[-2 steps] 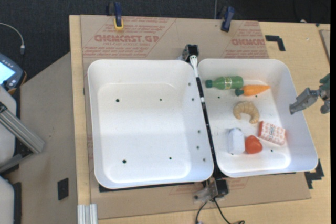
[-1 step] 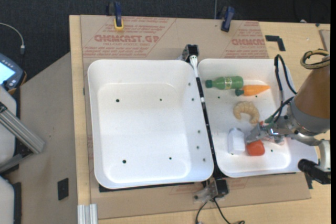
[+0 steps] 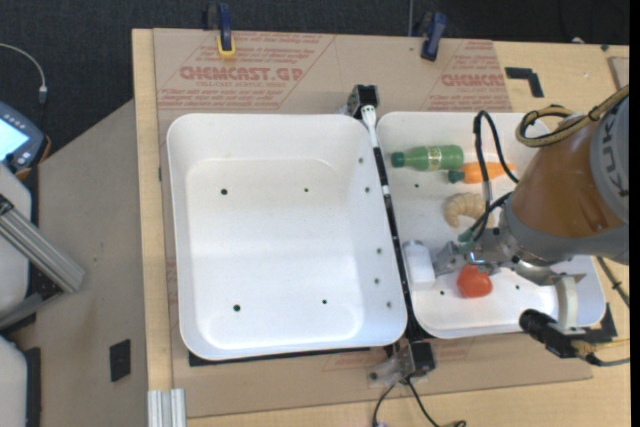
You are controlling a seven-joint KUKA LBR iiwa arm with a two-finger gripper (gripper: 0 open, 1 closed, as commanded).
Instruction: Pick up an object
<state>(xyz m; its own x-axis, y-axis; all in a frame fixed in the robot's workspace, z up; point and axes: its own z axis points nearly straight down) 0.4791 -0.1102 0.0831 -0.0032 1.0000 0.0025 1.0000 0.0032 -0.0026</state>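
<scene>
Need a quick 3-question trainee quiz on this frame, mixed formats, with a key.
1. True or false: the green bottle lies in the left bin.
2. Which object lies nearest the gripper?
A. the red object
B. the orange object
C. the green bottle
3. Fill in: the arm is lowered over the ____ bin.

Key:
1. False. The bottle lies in the right bin, near its far wall.
2. A. The red object sits just below the gripper in the camera view.
3. Right.
</scene>
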